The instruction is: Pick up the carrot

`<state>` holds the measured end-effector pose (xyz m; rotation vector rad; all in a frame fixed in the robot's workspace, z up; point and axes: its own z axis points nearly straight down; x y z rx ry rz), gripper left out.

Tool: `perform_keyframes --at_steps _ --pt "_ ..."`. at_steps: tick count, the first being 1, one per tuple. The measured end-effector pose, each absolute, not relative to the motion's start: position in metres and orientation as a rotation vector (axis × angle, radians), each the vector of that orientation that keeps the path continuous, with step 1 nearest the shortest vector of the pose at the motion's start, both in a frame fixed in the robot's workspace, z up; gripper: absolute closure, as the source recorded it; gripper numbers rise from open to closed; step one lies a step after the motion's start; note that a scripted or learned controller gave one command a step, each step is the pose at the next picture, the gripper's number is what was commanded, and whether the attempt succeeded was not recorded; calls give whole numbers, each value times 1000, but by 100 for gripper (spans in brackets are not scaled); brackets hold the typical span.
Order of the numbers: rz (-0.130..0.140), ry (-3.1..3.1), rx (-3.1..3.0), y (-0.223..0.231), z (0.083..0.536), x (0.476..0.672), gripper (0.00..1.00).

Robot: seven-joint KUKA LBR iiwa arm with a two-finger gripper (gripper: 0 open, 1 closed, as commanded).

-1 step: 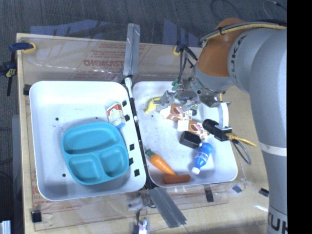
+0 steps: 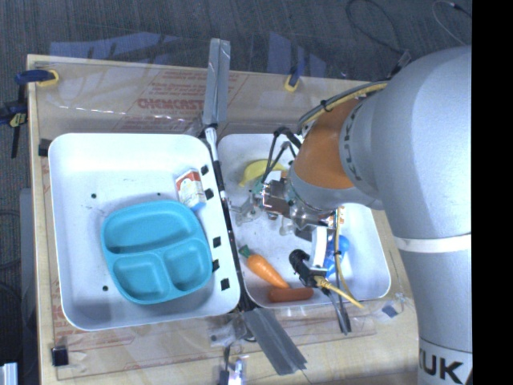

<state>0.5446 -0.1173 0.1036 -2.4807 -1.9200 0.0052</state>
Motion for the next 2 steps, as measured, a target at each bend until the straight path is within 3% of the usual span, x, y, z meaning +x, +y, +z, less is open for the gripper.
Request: perform_keyframes --at_steps 1,2 --pt "-22 -2275 -2209 -118 102 522 0" --pt "-22 -2209 -2246 -124 100 548 0"
